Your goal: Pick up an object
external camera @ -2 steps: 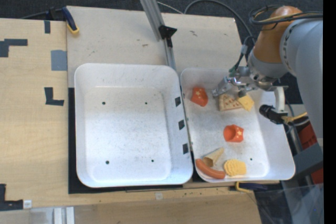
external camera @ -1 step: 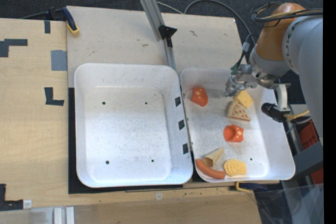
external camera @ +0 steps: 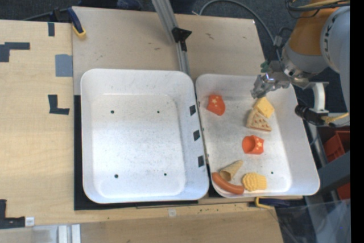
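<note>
Yellow ridged corn-like toy [external camera: 254, 181] sits nearest me at the front edge of the right white bin [external camera: 301, 176], w/ a long red sausage-shaped toy [external camera: 227, 184] just beside it on the left and a tan cone-shaped toy [external camera: 231, 168] touching that. Bit further back, mid bin, an orange-red pepper-like toy [external camera: 253, 145]. Beyond that a tan waffle-textured wedge [external camera: 259, 121] w/ a yellow cheese-like block [external camera: 263, 107] touching its upper side. Small red strawberry-like toy [external camera: 215, 104] lies apart, nr the bin's left wall. Left white bin [external camera: 91, 122] holds no toys I can see.

Two-finger gripper [external camera: 263, 87] hangs at the far part of the right bin, just above the yellow block; nothing visibly between its tips, and I can't tell if it's spread or closed from this angle.

My read on progress: approach looks abt done, likely target = yellow block or wedge. Left: descend, close, lift. All objs lie in the bin, nothing picked yet.
</note>
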You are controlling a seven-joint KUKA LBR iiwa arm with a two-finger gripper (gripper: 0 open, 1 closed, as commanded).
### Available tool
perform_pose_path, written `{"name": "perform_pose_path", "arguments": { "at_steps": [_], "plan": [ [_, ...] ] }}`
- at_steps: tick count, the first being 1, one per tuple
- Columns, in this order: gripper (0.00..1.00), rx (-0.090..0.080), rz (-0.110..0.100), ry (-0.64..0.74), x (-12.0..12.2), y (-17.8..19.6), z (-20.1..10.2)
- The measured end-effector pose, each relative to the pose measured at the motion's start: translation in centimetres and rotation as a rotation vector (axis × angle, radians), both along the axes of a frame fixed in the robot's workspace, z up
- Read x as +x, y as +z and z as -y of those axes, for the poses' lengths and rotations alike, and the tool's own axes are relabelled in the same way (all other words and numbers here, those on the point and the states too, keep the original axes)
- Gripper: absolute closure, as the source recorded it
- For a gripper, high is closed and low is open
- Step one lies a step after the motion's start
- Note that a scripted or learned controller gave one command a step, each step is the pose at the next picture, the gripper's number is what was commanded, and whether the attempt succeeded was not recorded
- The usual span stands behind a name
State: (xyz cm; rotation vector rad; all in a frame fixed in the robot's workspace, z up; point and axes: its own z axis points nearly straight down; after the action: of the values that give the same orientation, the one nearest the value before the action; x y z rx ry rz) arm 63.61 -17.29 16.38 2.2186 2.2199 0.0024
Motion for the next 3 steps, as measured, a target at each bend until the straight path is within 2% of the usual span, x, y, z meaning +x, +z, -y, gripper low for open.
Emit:
{"name": "perform_pose_path", "arguments": {
  "at_steps": [1,2,3],
  "plan": [
    [1.00,-0.001,0.003,0.001,-0.1,6.4,0.0],
    [1.00,0.001,-0.003,0.001,0.0,7.1,0.0],
    [1.00,0.003,-0.006,0.005,-2.0,5.9,-5.4]
  ]
}}
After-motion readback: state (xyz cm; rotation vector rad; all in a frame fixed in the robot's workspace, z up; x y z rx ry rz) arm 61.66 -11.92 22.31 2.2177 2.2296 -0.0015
